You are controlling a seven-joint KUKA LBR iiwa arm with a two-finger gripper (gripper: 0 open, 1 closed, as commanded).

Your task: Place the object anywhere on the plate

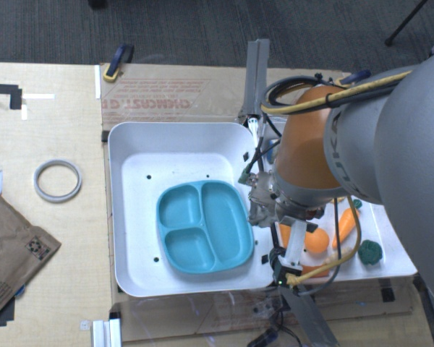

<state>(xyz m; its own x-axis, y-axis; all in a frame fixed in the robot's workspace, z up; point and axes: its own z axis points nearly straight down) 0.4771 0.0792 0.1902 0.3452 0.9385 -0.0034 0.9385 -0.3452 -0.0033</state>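
the plate (204, 226) lies in the left bin (130, 157). the end effector (293, 251) hangs over the right bin beside an orange (317, 242) and carrot (345, 224); its grip state cannot be told.

The teal plate (205, 226) looks like smooth moulded plastic with a soft sheen, and the white bin (130, 194) under it like matt plastic. The bench top (43, 136) has a pale wood-grain finish, beside flat brown cardboard (173, 96). The arm's orange band (304, 150) is glossy; the orange pieces (317, 241) may be smooth plastic, though half hidden
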